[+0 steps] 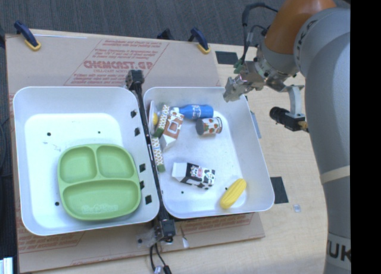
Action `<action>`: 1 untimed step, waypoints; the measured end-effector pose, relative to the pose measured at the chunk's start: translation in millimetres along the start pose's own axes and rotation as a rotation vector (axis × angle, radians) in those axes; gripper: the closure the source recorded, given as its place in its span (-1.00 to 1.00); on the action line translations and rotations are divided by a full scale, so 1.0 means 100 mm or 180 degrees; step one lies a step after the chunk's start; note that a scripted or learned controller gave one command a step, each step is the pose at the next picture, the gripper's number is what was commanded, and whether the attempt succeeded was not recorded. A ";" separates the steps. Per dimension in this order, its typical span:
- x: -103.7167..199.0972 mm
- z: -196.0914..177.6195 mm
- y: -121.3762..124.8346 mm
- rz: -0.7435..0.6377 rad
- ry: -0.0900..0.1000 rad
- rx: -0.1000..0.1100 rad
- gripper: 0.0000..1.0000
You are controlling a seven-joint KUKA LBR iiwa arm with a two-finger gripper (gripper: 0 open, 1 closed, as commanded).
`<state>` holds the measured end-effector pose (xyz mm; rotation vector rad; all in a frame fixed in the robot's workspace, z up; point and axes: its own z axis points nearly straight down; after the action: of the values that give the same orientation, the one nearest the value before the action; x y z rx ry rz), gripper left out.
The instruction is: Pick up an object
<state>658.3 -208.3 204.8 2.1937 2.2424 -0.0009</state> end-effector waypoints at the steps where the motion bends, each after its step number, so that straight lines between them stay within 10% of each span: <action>1: 0.00 0.00 0.00 -0.0005 0.0001 0.0002 -1.00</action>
<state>658.3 -208.0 204.6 2.1925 2.2446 -0.0012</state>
